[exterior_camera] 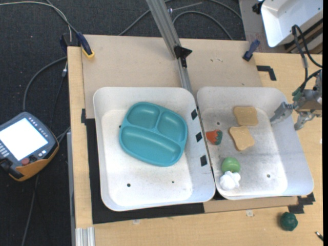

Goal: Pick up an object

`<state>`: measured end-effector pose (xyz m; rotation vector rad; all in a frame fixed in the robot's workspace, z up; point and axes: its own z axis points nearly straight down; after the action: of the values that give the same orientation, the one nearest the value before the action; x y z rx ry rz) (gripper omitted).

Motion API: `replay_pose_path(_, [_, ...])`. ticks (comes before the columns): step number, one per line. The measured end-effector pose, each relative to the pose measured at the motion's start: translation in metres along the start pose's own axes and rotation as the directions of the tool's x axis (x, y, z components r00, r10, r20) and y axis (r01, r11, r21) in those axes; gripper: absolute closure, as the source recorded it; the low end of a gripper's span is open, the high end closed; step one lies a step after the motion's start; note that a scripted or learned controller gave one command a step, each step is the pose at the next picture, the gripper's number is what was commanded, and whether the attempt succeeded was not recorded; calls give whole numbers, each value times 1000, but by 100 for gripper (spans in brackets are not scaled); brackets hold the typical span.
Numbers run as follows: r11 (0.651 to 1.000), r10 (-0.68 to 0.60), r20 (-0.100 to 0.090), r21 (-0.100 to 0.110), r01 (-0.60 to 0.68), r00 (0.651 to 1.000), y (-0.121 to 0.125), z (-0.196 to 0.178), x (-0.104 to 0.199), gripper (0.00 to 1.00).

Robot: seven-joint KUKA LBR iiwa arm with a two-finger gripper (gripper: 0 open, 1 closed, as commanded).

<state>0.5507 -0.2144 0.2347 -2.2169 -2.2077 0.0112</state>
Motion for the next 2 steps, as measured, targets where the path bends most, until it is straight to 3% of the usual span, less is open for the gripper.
replay_pose_path(1, [1000, -5, 4, -14, 5, 1000, 3, -8, 1, 0])
replay_pose_path(2, [1000, -4, 1, -8, 4, 1000, 6, 55, 0, 0])
